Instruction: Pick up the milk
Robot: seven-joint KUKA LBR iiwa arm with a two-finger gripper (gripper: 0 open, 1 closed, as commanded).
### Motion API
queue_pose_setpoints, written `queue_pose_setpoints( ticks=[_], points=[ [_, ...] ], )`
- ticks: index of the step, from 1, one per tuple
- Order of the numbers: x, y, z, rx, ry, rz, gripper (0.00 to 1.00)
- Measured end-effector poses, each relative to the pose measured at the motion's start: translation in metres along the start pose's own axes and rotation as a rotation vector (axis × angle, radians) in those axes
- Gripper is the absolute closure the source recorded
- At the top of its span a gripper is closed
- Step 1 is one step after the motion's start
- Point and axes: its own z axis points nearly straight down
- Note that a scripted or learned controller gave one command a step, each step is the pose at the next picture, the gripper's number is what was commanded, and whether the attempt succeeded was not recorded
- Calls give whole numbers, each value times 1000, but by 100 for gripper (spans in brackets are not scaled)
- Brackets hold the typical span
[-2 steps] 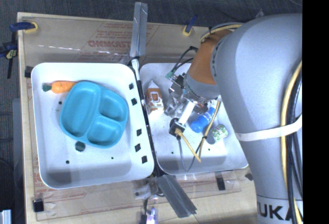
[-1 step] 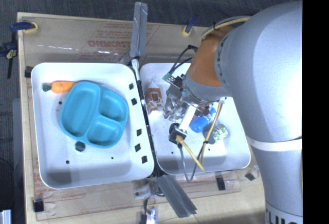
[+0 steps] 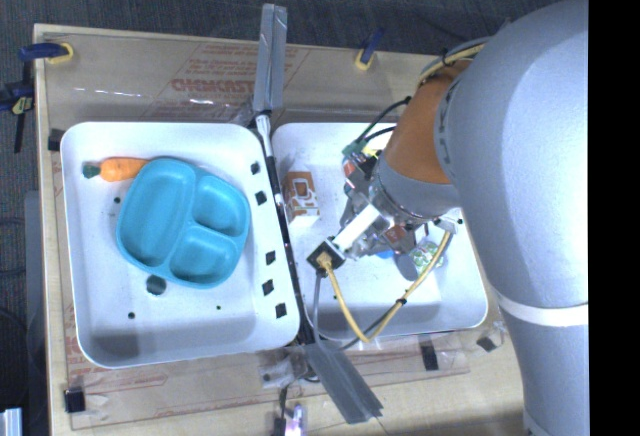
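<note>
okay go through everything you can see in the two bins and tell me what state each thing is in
Blue divided plate: flat in the left bin, compartments bare.
Carrot: lying on its side by the plate's upper left rim.
Milk carton: lying in the right bin beside the divider, not gripped.
Gripper: low over the right bin, right of the carton.

Single fixed camera above bench [image 3: 150,74], slanted downward, both bins [image 3: 90,324] in frame, arm [image 3: 530,124] entering right.

Bench [image 3: 150,74] with two bins [image 3: 90,324]
</note>
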Motion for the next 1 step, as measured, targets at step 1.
queue_pose_setpoints(
  ticks=[1],
  points=[
    [46,-9,-53,-2,3,224,100]
  ],
)
